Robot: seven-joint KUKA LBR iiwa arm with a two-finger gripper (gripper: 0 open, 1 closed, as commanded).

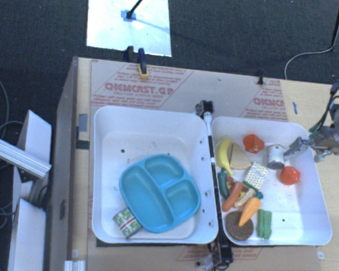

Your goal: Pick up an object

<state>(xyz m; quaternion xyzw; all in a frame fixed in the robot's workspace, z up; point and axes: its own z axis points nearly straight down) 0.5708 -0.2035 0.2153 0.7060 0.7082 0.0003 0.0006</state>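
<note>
A dark carpet (235, 26) (cables trailing across it) surrounds the pale wooden bench (179, 83).

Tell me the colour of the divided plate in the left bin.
Light blue. The divided plate shows best in the camera view, lying in the left bin.

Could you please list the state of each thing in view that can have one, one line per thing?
blue divided plate: flat in the left bin, compartments bare.
small green carton: lying beside the plate's lower left edge.
banana: lying in the right bin.
carrot: lying on its side.
metal cup: tipped on its side.
gripper: over the right bin's upper right corner, near the cup.
</note>
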